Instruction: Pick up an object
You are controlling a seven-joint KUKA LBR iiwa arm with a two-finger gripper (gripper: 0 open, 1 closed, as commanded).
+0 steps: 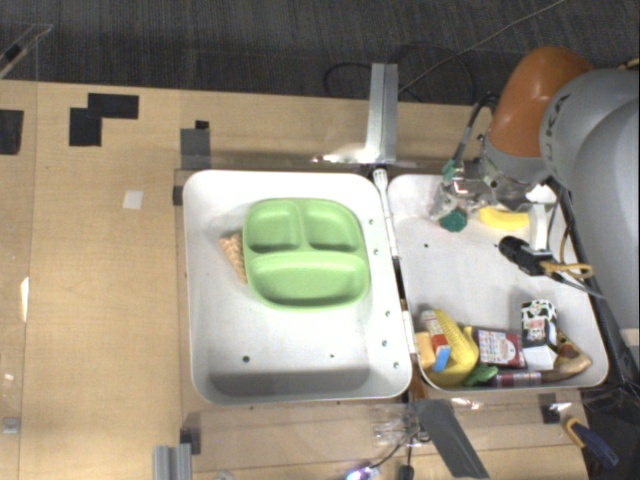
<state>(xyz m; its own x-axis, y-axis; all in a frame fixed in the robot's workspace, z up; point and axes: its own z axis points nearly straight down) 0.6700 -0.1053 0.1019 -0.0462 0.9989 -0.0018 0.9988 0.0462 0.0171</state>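
The arm (590, 118) is reaching in from the upper right, positioning its gripper (452, 200) low over the right bin (470, 288) toward a small teal object (455, 221); finger state cannot be determined. A yellow object (500, 218) is lying just beside it.

A small teal-green rounded object (455, 221) lies near the far edge of the right white bin (470, 278). Just beside it, to its right, rests a yellow banana-like piece (500, 218).

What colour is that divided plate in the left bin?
Light green, seen plainly in the camera view: the divided plate.
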